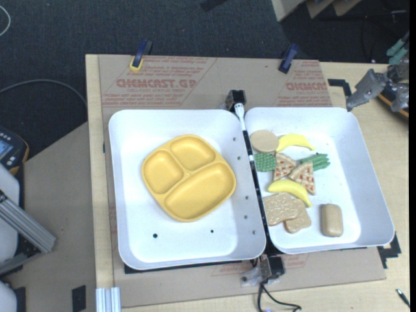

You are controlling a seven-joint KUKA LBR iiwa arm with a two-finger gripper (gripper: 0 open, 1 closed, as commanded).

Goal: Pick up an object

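Note:
The right bin (364, 149) holds a cluster of toy foods in its left half. Among them are a round tan cookie (264, 140), two yellow bananas (296, 143) (289, 188), two pizza slices (284, 168) (304, 174) and a green leafy piece (314, 162). Nearer the front lie a square cracker (281, 208) and a tan bread roll (331, 220). My gripper (363, 88) is a grey shape beyond the right bin's far right corner, over the bench and apart from all the food, with nothing seen in it.
A yellow divided plate (188, 176) lies in the middle of the left bin (130, 148). Two clamps (138, 56) (288, 58) grip the cardboard's far edge. Bare white floor shows in the right bin's right half.

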